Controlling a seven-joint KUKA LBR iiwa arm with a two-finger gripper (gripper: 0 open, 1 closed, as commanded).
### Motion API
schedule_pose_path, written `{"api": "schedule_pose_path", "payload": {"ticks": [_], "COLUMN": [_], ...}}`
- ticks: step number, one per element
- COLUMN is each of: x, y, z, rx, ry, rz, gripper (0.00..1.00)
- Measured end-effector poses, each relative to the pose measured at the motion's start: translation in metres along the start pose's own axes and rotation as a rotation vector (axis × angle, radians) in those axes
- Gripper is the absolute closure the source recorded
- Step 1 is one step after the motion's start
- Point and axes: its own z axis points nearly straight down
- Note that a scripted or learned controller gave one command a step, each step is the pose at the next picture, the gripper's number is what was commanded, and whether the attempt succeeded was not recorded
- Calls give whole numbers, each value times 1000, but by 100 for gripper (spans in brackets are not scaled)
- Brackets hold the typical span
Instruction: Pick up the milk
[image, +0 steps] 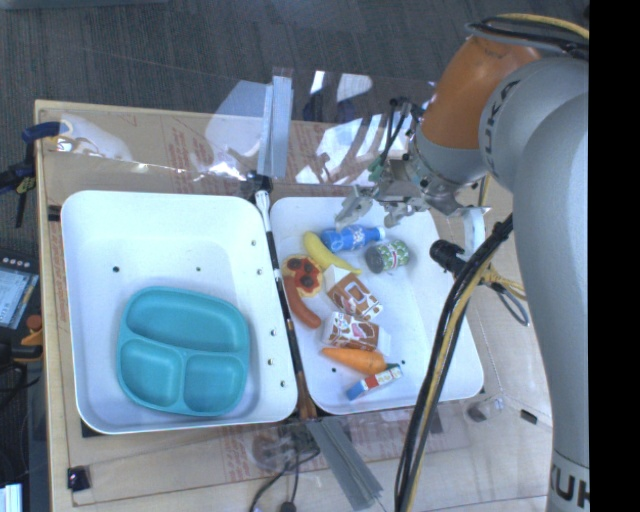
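Two small brown-and-white cartons lie in the middle of the right bin (455, 375), one (355, 295) above the other (350, 330). Either could be the milk; I cannot tell which. A blue-and-white bottle (352, 238) lies on its side near the bin's far edge. My gripper (376, 212) hovers at that far edge, just above and behind the bottle and a grey-green can (387, 256). Its fingers are spread open with nothing between them. It stands well apart from the cartons.
The right bin also holds a banana (327, 251), a pizza slice (301, 274), a hot dog (303, 308), a carrot (352, 358) and a small blue-and-white tube (373, 381). A teal divided plate (183, 350) lies in the left bin (100, 230). Black cables (450, 300) hang over the right bin's right side.
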Motion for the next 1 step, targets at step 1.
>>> {"api": "schedule_pose_path", "payload": {"ticks": [1], "x": [17], "y": [-39], "z": [112], "rx": [-5], "ry": [-2], "rz": [11], "gripper": [0]}}
